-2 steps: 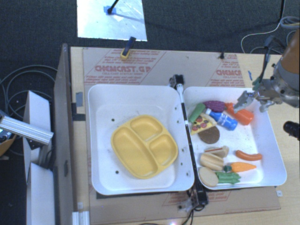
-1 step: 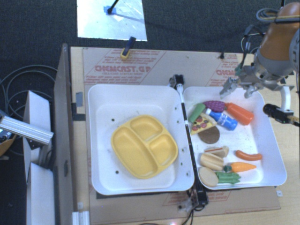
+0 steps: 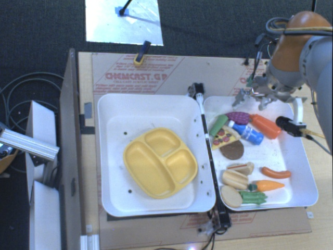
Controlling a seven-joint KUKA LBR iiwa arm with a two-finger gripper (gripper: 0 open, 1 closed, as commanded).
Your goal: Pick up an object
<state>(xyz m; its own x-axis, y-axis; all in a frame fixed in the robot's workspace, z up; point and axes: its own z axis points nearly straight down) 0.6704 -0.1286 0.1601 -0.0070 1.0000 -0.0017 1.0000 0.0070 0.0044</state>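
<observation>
Left bin (image 3: pixel 112 139): holds a yellow divided tray (image 3: pixel 160 162), flat, near bin centre, no other item on it. Likely a drop target, kept apart from the pick stock.

Right bin (image 3: pixel 302 165): all toy food here, crowded into the left half and lower edge, well within reach from the arm side. From left to right: green vegetable (image 3: pixel 218 125) touching pizza slice (image 3: pixel 225 137); purple piece (image 3: pixel 239 117) at the pile's 12 o'clock; brown round piece (image 3: pixel 232 150) below the pizza; blue bottle (image 3: pixel 250 134) beside orange bottle (image 3: pixel 265 126). Lower group: hot dog (image 3: pixel 240 167), bread roll (image 3: pixel 234 179), pale disc (image 3: pixel 230 197), green leafy piece (image 3: pixel 253 197), carrot (image 3: pixel 269 185), red sausage (image 3: pixel 275 173). Many items touching, so a clean two-finger grasp looks hard in the pile; sausage and carrot lie freer.

Gripper (image 3: pixel 256 95): hanging above the top rim of the right bin, arm entering from 3 o'clock. Nothing seen between the fingers. Fingers apart or together: cannot tell, too small and blurred.

Nearest candidates, purple piece and orange bottle, at roughly 6 o'clock from the gripper, near but not touching. Judged stage: approach, no pick yet made.
</observation>
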